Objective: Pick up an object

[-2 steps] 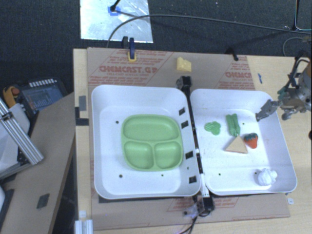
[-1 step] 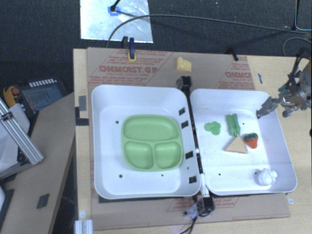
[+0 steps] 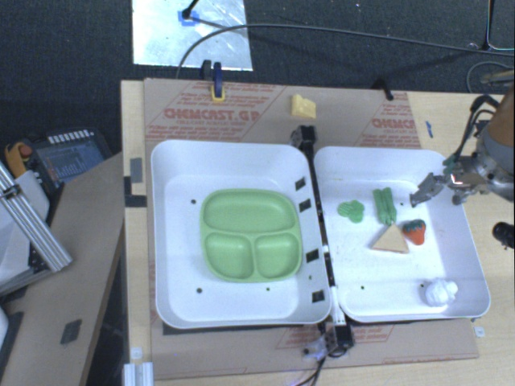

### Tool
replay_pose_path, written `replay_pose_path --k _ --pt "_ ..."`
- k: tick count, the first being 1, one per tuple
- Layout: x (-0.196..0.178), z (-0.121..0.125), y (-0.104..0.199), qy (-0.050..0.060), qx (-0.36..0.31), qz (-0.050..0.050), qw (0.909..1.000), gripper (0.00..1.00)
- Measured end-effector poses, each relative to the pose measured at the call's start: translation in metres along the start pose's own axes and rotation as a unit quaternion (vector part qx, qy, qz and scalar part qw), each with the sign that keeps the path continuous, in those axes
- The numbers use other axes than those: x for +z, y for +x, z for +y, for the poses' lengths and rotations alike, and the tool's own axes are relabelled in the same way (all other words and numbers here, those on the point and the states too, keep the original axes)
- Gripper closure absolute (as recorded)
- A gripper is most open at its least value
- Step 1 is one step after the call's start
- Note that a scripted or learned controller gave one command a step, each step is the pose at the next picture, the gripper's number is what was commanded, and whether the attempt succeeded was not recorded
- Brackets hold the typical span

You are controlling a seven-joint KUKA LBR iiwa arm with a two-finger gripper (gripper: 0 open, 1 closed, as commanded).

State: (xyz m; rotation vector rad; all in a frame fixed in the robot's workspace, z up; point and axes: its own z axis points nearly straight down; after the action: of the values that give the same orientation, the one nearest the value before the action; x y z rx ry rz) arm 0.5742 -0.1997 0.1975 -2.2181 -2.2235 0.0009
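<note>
Camera view, looking down at a slant, has two white bins side by side on the desk; the left bin (image 3: pixel 173 175) carries a green divided tray (image 3: pixel 248 236), and the right bin (image 3: pixel 463 296) carries the small things worth picking. Near its middle lie a green stick-shaped piece (image 3: pixel 385 205), a flat green leaf-like piece (image 3: pixel 351 211), a tan wedge (image 3: pixel 391 240) and, touching the wedge's right side, a red strawberry-like toy (image 3: pixel 414 231); a white crumpled lump (image 3: pixel 438 293) sits apart near the front right corner. All look like small toy food, probably light and stiff, with smooth surfaces that may slip. The stick seems easiest, pinched across its narrow width; the wedge's sloped faces may squirt out. The end effector (image 3: pixel 427 188) hangs over the right part of this bin, just up and right of the strawberry toy and right of the stick, holding nothing visible. Whether it stands wide or narrow, I cannot tell.
</note>
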Motion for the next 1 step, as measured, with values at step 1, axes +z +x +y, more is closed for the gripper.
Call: replay_pose_path --k 1 --pt "0.0432 0.0058 0.0009 0.0 0.0 0.0 1.0 0.0"
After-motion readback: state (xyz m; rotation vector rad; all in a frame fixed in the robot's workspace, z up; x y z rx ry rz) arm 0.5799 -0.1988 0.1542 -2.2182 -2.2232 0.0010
